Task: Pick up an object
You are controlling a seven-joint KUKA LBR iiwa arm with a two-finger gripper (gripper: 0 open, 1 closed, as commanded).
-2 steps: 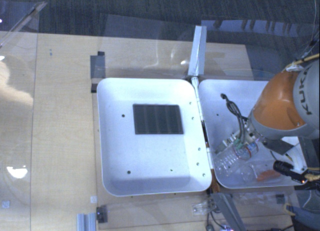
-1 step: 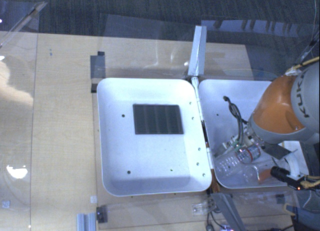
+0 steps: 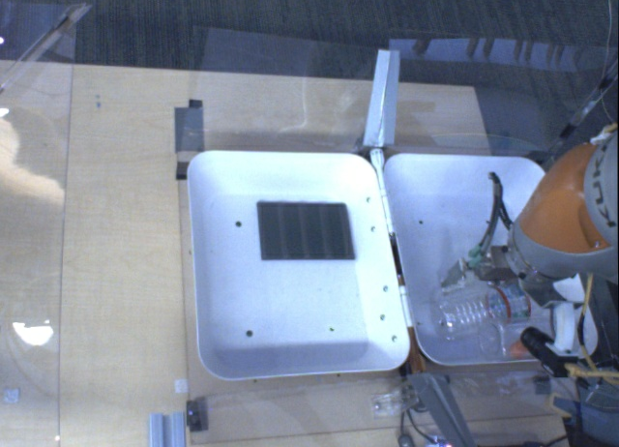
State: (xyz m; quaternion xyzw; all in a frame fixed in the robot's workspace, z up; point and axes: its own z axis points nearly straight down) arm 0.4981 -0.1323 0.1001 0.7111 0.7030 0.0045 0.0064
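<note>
A clear ribbed plastic bottle (image 3: 467, 316) lies on its side in the right bin (image 3: 426, 203), near the bin's front. My gripper (image 3: 486, 266) hangs low in that bin, just above and behind the bottle, close to it or touching it. The grey wrist with its orange band (image 3: 566, 211) hides the gripper's right side. A small red-orange thing (image 3: 530, 341) lies at the bin's front right corner, partly under the arm. Whether anything sits inside the gripper cannot be made out.
The left bin (image 3: 218, 271) has a dark grey ribbed rectangle (image 3: 305, 230) in the middle of its floor. A metal divider post (image 3: 381, 97) rises behind the seam between the bins. Wooden bench (image 3: 97, 242) surrounds both bins.
</note>
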